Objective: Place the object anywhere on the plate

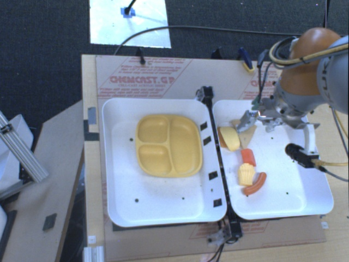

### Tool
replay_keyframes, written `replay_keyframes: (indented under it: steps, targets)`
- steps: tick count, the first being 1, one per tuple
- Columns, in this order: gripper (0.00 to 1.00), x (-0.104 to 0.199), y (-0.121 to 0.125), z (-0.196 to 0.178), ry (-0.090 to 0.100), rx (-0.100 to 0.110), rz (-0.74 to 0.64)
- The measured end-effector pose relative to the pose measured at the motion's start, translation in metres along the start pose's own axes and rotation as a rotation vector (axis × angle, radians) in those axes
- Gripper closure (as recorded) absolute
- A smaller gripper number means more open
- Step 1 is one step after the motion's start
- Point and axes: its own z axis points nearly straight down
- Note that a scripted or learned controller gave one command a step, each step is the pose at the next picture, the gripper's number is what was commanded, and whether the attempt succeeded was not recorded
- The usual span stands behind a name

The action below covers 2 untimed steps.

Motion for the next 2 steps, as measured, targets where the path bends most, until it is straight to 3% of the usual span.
replay_keyframes:
  steps: [2]
  targets:
    - [0.00,0.001,0.012,0.101,0.002,-0.001,0.001]
